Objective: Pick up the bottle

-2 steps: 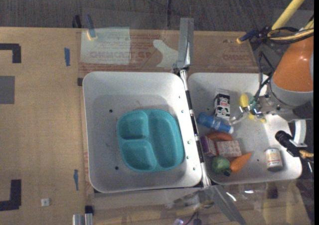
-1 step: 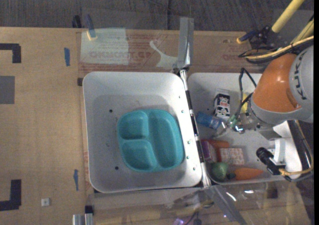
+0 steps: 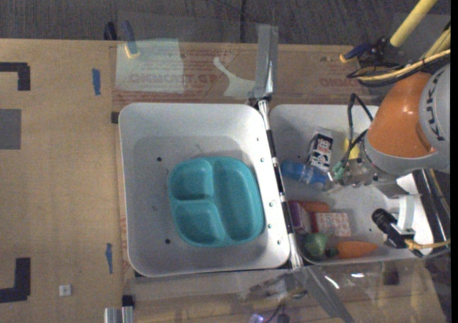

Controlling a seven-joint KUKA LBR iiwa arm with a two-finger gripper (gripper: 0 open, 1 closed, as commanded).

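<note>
A blue bottle (image 3: 299, 171) lies on its side in the right bin (image 3: 286, 124), close to the wall shared with the left bin. Its paler end points right, toward my gripper (image 3: 343, 172). The gripper is low in the bin, right at that end of the bottle, under the grey wrist and orange band. The wrist hides the contact area, so I cannot tell whether the gripper touches the bottle.
A small white carton (image 3: 322, 150) with black patches stands just behind the bottle. At the bin's front lie a red-pink box (image 3: 325, 222), a green fruit (image 3: 315, 245) and an orange carrot (image 3: 358, 248). The left bin (image 3: 143, 135) holds a teal divided plate (image 3: 215, 200).
</note>
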